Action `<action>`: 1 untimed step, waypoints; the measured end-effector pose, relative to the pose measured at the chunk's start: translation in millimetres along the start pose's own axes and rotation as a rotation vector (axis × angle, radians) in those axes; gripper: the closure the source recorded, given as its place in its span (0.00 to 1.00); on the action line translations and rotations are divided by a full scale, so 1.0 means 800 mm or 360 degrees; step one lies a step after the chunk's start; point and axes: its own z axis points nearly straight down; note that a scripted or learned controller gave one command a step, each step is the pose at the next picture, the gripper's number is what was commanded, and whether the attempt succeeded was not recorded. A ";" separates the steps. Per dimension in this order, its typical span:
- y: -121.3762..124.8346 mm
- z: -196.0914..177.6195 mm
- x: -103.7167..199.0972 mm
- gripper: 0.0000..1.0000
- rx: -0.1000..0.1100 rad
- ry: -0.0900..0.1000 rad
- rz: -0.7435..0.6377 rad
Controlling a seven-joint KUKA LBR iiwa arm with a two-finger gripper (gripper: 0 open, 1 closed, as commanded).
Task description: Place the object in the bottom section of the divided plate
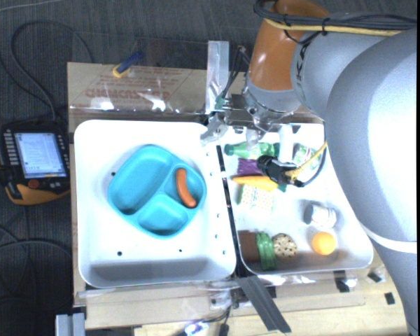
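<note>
Bins of white plastic sit side by side on a pale wooden bench (322, 305), seen from above against dark grey carpet (28, 271). The left bin (98, 250) holds a blue divided plate (136, 180). An orange sausage (186, 187) lies lengthwise in the plate's right-hand compartment, beside the lower one. The grey arm (364, 103) reaches in from the right, and its gripper (255, 133) hangs over the far end of the right bin (350, 233); whether it is clenched or released cannot be told. Below it crowd a purple eggplant (246, 166) and a yellow toy vegetable (255, 182), with a cookie (284, 245) and an orange (324, 243) nearer the front wall. A clear plastic sheet (140, 82) covers the bench behind the left bin. A teach pendant (31, 161) rests on the carpet at left, among black cables (28, 33).
</note>
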 end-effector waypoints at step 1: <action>0.000 -0.011 0.000 1.00 0.0003 -0.0007 -0.0002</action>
